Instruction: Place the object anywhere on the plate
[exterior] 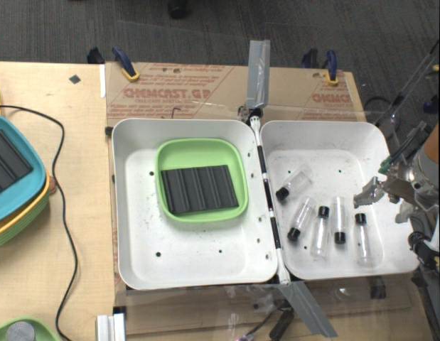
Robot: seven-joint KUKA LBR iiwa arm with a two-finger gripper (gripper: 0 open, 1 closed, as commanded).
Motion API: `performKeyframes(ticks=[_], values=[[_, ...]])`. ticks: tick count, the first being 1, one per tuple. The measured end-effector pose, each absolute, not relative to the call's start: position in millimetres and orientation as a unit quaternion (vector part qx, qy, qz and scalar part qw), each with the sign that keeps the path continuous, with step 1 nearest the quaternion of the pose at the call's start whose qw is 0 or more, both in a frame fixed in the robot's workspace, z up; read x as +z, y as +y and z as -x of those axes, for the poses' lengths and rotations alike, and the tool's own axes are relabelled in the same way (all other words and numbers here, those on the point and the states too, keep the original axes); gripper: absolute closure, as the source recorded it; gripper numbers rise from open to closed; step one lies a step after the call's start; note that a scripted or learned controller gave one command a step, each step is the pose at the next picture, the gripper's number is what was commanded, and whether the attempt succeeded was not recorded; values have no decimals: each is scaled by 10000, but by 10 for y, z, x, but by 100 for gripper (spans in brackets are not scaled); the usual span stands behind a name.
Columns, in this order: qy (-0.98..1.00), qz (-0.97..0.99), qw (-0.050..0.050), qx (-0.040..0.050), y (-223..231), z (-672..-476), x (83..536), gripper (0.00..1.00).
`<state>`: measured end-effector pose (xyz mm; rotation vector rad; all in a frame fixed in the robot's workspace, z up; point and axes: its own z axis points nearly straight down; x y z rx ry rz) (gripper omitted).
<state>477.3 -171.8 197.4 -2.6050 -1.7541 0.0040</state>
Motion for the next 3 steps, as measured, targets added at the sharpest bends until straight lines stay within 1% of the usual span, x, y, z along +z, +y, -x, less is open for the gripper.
performKeyframes(ticks=[1,2,3], values=[[-4391,8984,7,24,-2118,-4770,2201,0],[-3141,9494,5,26,-1907,-4776,2386,0],[-1693,9856,2,29,-2221,-4773,2763,0]])
